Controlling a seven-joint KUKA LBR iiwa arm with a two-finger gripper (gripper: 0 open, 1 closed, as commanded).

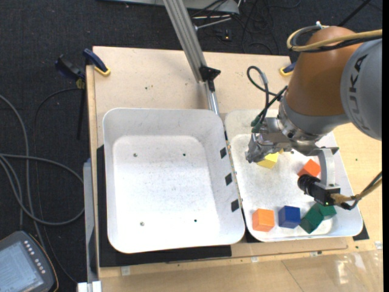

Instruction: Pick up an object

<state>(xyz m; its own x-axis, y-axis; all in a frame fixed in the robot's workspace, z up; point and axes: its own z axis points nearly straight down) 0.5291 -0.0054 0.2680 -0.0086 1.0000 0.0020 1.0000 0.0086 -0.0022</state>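
the gripper (258,153) was down low in the right bin (270,190), at the end of it nearest the left bin (164,175). a yellow block (269,160) lay right at the gripper's tip, touching it or just beside it on the side toward the arm, and the gripper's body hid part of it. from this slant i could not tell whether the gripper was clenched or released. i also could not tell whether the yellow block sat within its grasp or merely next to it.

the other blocks were all away from the gripper. an orange block (311,167) lay beyond the yellow one, further toward the arm. a second orange block (263,219), a blue block (290,216) and a green block (316,218) sat in a row along the bin's near edge, well apart from the gripper and below it in the view. none of these looked to be the target.

by my judgement the task was partway done. the reach and the descent looked complete, with the yellow block the likely pick. no block showed as raised clear of the bin floor, so the pick itself could not be counted as made. what remained was to secure the hold, if it was not already made, and then to lift the block free of the bin.
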